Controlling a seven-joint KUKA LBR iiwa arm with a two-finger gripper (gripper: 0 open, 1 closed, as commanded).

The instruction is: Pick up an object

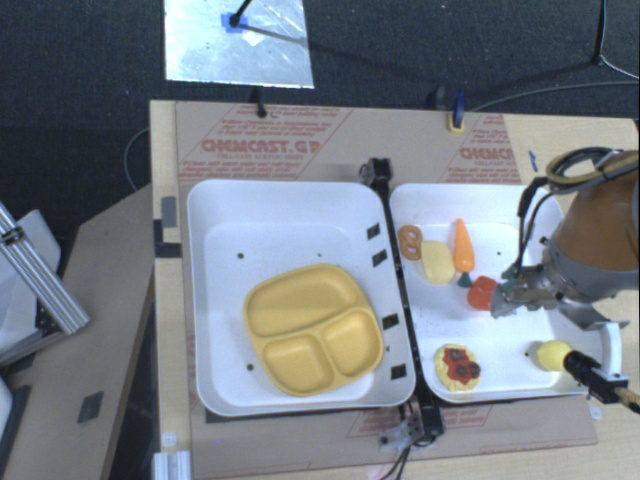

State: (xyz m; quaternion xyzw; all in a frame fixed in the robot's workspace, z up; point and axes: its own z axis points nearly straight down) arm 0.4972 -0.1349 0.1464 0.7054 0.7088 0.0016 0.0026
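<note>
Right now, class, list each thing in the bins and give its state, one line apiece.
Yellow divided tray: flat in the left bin, upright.
Carrot: lying in the right bin.
Pretzel: lying beside the pale yellow piece.
Red piece: lying by the pincer.
Small pizza: flat.
Lemon: resting.

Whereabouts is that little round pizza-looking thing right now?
The little pizza lies in the right-hand bin, near its front edge, just right of the divider between the bins. The red piece sits further back, and a yellow toy lies to its right.
</note>
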